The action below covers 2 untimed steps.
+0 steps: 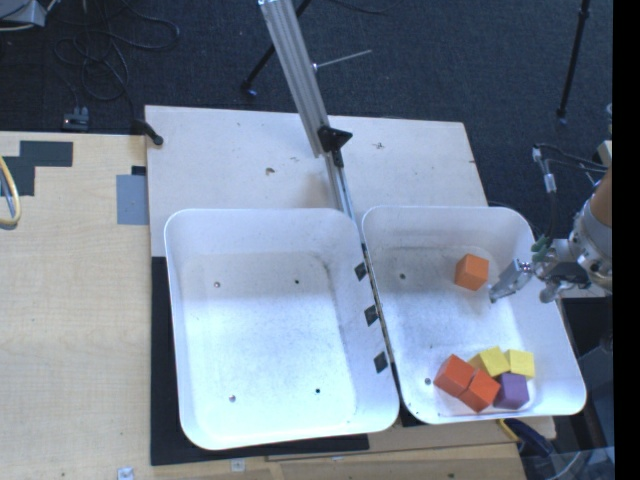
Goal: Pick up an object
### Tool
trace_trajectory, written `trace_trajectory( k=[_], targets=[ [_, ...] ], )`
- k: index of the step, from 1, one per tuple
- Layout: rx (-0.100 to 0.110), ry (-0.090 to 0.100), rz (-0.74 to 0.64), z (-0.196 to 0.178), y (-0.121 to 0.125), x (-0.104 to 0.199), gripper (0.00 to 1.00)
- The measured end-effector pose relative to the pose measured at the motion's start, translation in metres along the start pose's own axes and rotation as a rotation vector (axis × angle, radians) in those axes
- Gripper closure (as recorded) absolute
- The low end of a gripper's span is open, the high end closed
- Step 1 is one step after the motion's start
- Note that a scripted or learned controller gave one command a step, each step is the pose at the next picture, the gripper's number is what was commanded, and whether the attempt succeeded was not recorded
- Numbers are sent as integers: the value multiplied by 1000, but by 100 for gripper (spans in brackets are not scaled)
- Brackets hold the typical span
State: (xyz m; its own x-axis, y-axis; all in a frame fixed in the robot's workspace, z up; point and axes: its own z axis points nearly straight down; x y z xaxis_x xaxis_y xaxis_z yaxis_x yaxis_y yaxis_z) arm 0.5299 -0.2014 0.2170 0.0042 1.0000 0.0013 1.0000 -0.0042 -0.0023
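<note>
Your pincer (503,286) sits at the right of the frame, over the right bin (440,230); I cannot tell its state. The orange cube (472,271) lies just to its left, alone. If you go down crooked, you may push this cube away. The bin's right rim is close, but left of the cube there is free floor. The other blocks (485,376) crowd the lower corner.

arm: enters from right, low | claw (503,285): pointing left, nothing between fingers
</note>
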Motion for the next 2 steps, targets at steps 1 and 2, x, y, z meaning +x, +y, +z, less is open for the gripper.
trace_trajectory(
  k=[1, 2],
  targets=[
    [-2, -2, -9, 130, 76, -3, 0],
    [-6, -1, -7, 57, 67, 15, 0]
  ],
)
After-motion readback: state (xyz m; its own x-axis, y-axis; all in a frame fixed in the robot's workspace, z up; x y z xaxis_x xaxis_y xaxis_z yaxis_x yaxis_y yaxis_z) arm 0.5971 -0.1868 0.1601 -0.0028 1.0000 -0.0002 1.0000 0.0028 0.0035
